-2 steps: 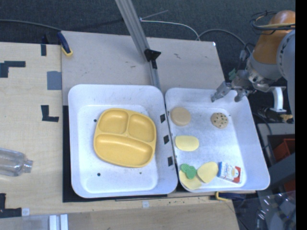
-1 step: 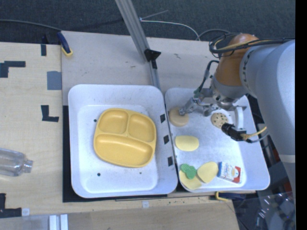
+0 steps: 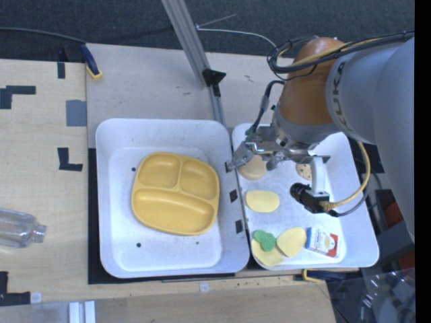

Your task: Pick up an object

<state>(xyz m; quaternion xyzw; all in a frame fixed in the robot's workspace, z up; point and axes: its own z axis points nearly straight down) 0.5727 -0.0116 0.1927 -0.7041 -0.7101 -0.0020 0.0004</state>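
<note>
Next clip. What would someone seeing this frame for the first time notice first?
Probably the large grey arm with its orange band, reaching in from the right over the right bin. Next, the yellow divided plate lying alone in the left bin. Small items crowd the right bin's near end: a pale yellow oval piece, a green piece, a small packet.

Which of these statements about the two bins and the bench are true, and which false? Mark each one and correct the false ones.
1. The yellow divided tray lies in the left bin. True.
2. The clear plastic bottle lies in the right bin. False: it lies on the bench, left of both bins.
3. The gripper is over the right bin, near a round tan piece. True.
4. The green item sits on the yellow divided tray. False: it is in the right bin, near its front edge.
5. A small red and white packet lies in the right bin. True.
</note>
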